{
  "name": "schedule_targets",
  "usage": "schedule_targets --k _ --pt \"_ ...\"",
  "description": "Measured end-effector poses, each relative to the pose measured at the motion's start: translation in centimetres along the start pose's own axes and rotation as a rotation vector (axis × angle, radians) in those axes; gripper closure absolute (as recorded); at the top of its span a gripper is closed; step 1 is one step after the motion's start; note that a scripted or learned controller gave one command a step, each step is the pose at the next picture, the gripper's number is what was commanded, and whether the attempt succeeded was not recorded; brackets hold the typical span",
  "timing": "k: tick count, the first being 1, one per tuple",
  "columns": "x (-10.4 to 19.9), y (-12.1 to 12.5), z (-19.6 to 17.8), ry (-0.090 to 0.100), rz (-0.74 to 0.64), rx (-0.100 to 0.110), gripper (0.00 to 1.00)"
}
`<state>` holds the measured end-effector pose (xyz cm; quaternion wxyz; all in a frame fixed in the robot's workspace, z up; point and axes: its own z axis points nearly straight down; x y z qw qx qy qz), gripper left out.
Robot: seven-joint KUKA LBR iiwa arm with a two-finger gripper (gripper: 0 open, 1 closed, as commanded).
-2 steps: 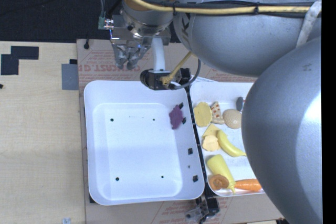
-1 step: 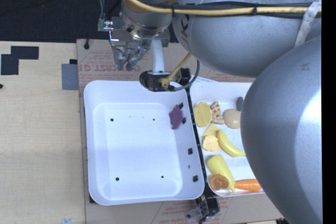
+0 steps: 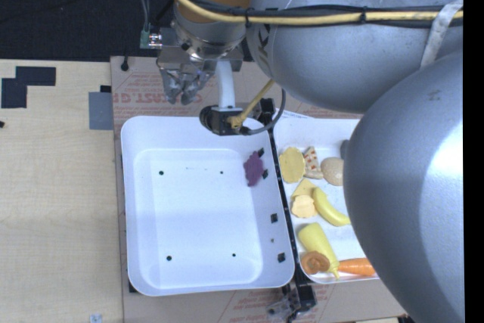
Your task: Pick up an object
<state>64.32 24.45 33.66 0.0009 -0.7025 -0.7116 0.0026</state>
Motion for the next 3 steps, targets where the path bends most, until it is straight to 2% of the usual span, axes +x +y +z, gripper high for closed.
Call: schedule_targets --k 1,2,3 --pt "-0.1 -4.0 -0.4 0.001 0.006 0.001 1.0" --pt "0.0 -9.3 -2.4 0.002 0.007 0.0 1.0" --pt "-0.1 -3.5 -5.2 0.002 0.013 -0.006 1.0"
